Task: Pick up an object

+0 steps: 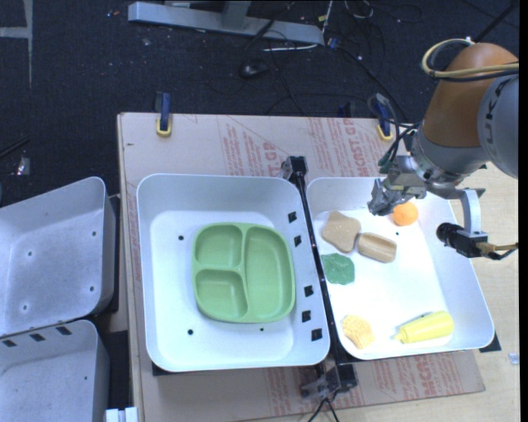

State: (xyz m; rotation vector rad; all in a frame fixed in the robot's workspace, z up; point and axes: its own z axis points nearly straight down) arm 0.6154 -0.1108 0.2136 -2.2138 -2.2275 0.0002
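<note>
tool [383, 203] grip state unclear, orange ball [405, 214] just beside, partly hidden

Robotics lab test cell. Plywood table [214, 144] with printed stencil lettering, held by clamps [164, 114] at the back edge. Two white bins [157, 272] fixed side by side on it. Industrial arm [466, 107] reaches in. Loose cables [346, 49] and a metal rail [223, 21] lie on the dark speckled floor [66, 74].

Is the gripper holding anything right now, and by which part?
Cannot be told. The gripper hangs just beside the small orange ball in the right white bin, with nothing visibly gripped.
</note>
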